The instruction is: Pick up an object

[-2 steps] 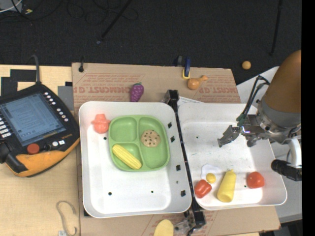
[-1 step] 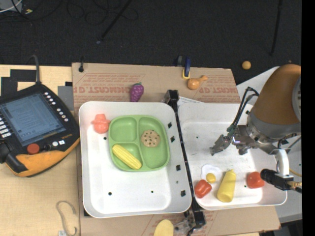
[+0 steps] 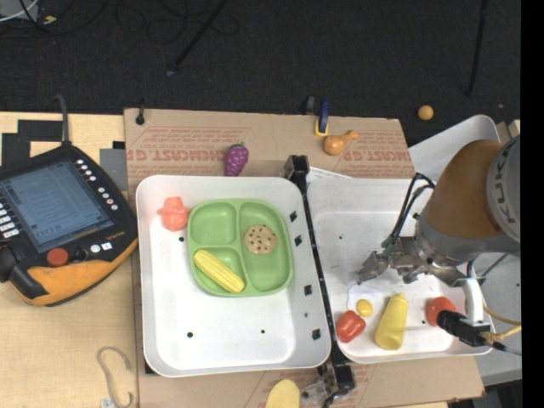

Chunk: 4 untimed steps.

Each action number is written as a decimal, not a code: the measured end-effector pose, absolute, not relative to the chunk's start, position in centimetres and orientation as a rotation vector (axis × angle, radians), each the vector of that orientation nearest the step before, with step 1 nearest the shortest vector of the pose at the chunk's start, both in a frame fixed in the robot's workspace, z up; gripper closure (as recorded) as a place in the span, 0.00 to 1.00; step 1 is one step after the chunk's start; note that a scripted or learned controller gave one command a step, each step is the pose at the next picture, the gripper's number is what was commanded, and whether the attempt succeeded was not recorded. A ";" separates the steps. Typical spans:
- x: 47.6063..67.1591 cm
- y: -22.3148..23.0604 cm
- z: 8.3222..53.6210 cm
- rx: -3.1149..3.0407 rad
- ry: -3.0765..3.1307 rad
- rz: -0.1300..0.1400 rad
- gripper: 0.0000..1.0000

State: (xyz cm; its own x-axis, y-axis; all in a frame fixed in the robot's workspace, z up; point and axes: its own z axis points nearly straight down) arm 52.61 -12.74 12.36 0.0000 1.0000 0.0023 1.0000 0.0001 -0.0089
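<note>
I hold my pincer (image 3: 380, 266) low in the right bin (image 3: 340, 219), near the yellow bottle (image 3: 391, 321); if it is spread I cannot tell.

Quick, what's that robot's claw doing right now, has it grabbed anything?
Claw: low in the right bin, with nothing seen between its fingers; open or closed cannot be told.

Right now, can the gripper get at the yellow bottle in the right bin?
Probably yes. The gripper sits just above-left of the yellow bottle, and nothing lies over the bottle; a red pepper lies beside it.
</note>
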 end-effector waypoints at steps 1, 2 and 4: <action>52.7 -12.5 8.6 -2.220 -2.220 0.000 0.00; 52.7 -12.7 9.9 -2.225 -2.212 -0.003 1.00; 52.7 -11.1 20.0 -2.222 -2.222 -0.003 1.00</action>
